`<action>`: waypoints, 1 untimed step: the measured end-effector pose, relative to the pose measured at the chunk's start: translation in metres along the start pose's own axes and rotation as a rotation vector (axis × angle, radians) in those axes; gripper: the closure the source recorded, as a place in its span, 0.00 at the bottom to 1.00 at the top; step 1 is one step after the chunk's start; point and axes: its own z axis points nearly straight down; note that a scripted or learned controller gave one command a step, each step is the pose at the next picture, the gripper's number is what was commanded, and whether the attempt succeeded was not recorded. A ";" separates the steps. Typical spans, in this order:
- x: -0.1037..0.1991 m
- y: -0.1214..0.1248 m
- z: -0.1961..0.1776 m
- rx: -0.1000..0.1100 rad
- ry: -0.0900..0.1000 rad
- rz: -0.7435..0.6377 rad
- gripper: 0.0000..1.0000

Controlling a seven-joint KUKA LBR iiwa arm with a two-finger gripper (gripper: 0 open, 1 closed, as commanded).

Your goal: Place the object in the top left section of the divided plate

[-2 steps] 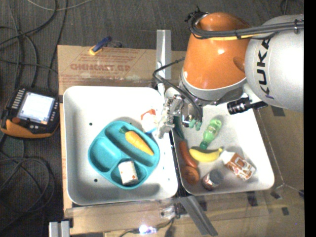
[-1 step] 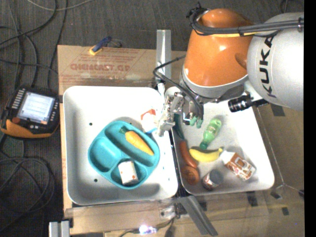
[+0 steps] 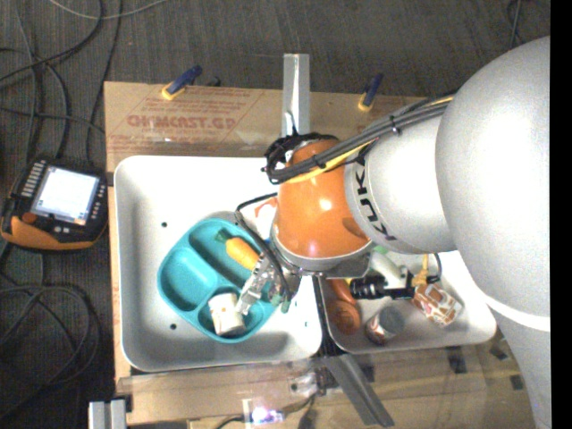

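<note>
A teal divided plate (image 3: 185, 280) lies tilted in the left white bin (image 3: 143, 213). An orange carrot-like piece (image 3: 241, 253) rests in the plate's section nearest the arm. A white blocky object (image 3: 224, 314) sits in the plate's lowest section, by the bin's front. My gripper (image 3: 261, 286) hangs low over the plate's right rim, between the orange piece and the white object and close to both. The orange wrist band and grey arm hide what lies right behind it.
The right bin (image 3: 483, 329) holds a brown rounded item (image 3: 342, 309), a small can (image 3: 382, 323), a red-and-white patterned item (image 3: 438, 303) and a white-green piece (image 3: 391, 263). A pendant (image 3: 58, 204) lies left of the bench. Cables run over the floor.
</note>
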 end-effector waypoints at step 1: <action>0.024 0.033 -0.074 0.008 0.013 0.330 1.00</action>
